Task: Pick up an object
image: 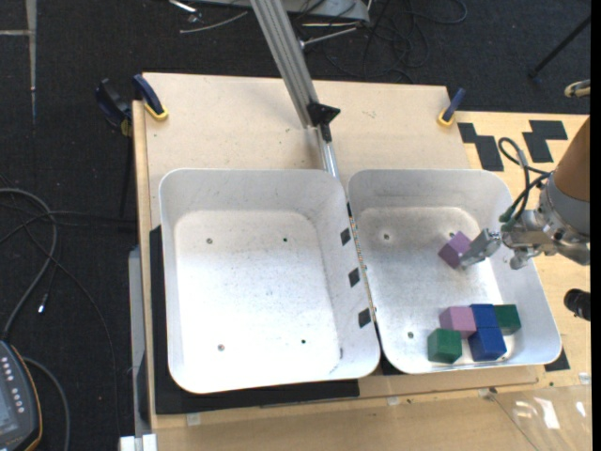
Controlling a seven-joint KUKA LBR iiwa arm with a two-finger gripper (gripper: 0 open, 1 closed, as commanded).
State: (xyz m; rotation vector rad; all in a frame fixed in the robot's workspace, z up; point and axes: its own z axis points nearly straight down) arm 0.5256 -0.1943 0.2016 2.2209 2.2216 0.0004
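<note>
Over the right-hand bin (488, 195), the gripper (484, 245) reaches in from the right edge, its metal fingers pointing left toward a purple block (455, 249). That block sits tilted on the bin floor, touching or just beside the fingertips; whether it lies between them cannot be told, and the pincer's state, released or clenched, cannot be made out from this slant.

Nearer in the same bin, toward its near right corner, a cluster of blocks lies close together: a pink-purple block (458, 319), a blue block (486, 334) just right of it, a dark green block (507, 318) at the far right of the group, and a green block (445, 346) at the near left, touching or just beside the pink one.

Left of it, the second white bin (188, 195) lies side by side with the first, their rims meeting along the middle. Both rest on a pale wooden bench (235, 120), with a slanted metal rail (286, 50) crossing its far edge.
</note>
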